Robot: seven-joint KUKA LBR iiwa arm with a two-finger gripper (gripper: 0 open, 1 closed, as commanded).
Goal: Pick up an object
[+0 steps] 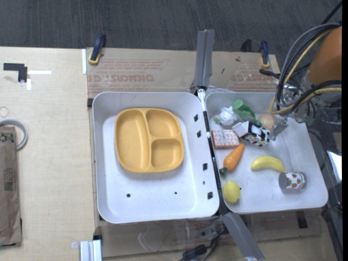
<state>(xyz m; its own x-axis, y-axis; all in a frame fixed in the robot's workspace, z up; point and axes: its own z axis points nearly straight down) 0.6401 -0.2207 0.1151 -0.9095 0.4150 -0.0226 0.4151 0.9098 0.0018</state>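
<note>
The left bin (103, 162) holds one yellow divided plate (148, 140), sitting toward ten o'clock. The right bin (312, 197) is crowded: a small patterned box (224, 138) and a carrot (234, 156) near nine o'clock, a lemon (231, 191) at seven, a banana (267, 163) at centre, a printed cup (292, 181) lying at four. Near twelve sit crumpled white wrapping (227, 116), a green piece (242, 110) and a black-and-white toy (257, 133). The gripper (278, 128) hangs just beside that toy; whether it is clenched or released, I cannot tell. The toy looks light and stiff, best pinched across its narrow body.
</note>
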